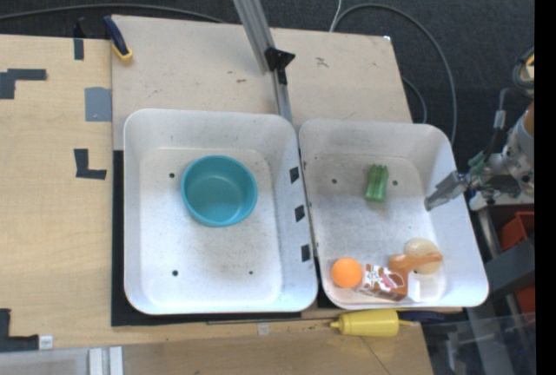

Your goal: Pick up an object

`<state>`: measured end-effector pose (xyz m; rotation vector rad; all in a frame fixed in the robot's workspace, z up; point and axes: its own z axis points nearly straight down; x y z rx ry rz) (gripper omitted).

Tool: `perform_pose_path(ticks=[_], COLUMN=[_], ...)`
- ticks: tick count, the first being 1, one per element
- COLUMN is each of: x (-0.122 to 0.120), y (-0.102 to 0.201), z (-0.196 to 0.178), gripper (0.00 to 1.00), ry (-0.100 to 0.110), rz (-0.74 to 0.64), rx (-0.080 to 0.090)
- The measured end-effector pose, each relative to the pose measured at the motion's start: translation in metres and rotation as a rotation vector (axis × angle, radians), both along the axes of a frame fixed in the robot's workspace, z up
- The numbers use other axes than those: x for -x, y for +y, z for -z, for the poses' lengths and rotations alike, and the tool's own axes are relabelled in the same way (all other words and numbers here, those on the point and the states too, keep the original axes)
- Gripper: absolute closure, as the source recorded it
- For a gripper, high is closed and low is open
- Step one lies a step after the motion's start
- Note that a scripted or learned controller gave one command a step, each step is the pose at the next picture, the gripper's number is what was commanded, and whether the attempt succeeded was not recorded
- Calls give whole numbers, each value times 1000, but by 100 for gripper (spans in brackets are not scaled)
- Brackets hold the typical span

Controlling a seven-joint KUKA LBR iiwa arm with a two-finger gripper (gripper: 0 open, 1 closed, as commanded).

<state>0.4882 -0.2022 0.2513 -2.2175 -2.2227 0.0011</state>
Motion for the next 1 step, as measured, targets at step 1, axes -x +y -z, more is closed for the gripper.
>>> perform_pose_path(ticks=[1], x=[0], y=[0], z=[0], gripper=[0], ry=[0], rz=[0], rx=[0])
